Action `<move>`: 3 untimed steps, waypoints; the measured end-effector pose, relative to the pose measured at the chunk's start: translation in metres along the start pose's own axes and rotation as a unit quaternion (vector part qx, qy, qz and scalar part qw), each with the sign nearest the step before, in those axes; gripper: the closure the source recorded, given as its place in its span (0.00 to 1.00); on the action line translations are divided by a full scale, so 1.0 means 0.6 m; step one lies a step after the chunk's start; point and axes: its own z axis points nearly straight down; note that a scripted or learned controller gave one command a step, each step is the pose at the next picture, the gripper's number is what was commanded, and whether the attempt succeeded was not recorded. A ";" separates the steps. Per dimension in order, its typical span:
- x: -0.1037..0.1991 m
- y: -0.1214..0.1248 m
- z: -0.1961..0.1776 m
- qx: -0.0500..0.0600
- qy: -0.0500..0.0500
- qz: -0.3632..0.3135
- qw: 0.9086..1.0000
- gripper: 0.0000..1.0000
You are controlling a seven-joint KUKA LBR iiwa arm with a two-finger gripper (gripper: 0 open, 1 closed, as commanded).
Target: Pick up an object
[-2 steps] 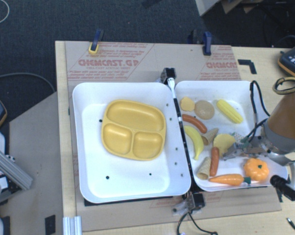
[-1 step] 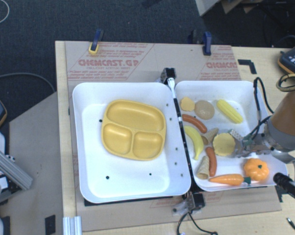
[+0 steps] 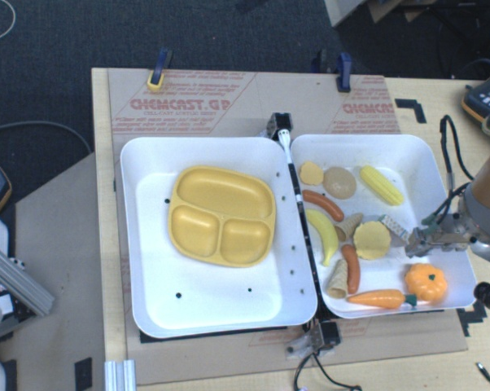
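My claw (image 3: 420, 243) hangs low over the right side of the right bin (image 3: 416, 149), reaching in from the right edge of the bench. I cannot tell how it is set, since it shows as a small dark, blurred shape from this slant. No toy shows between its tips.

Just below it sits an orange pumpkin (image 3: 426, 283) with a green stem, close to it but apart. Left of the pumpkin, a carrot (image 3: 377, 299) lies flat along the bin's near wall, its green end next to the pumpkin. A small grey piece (image 3: 394, 226) lies just left of my claw, too small to name.

Further left, a round yellow slice (image 3: 373, 239) rests near the middle of the bin. A red sausage (image 3: 352, 268) stands lengthwise below it, beside a tan cone-shaped piece (image 3: 339, 281). A banana (image 3: 323, 233) curves along the bin's left side, and a second sausage (image 3: 322, 204) lies slanted above it. Along the far side I see a small yellow round (image 3: 311, 173), a pale beige round (image 3: 339, 183) and a corn cob (image 3: 381, 185) lying aslant.

The left bin (image 3: 139, 218) holds a yellow divided tray (image 3: 222, 215) with one long compartment at the far side and two smaller ones nearer the camera.
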 end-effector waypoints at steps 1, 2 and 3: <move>-0.018 -0.003 -0.086 -0.001 0.000 0.000 1.000 1.00; -0.019 -0.001 -0.126 -0.001 0.000 -0.001 1.000 1.00; 0.080 -0.002 -0.122 0.002 0.002 -0.002 1.000 1.00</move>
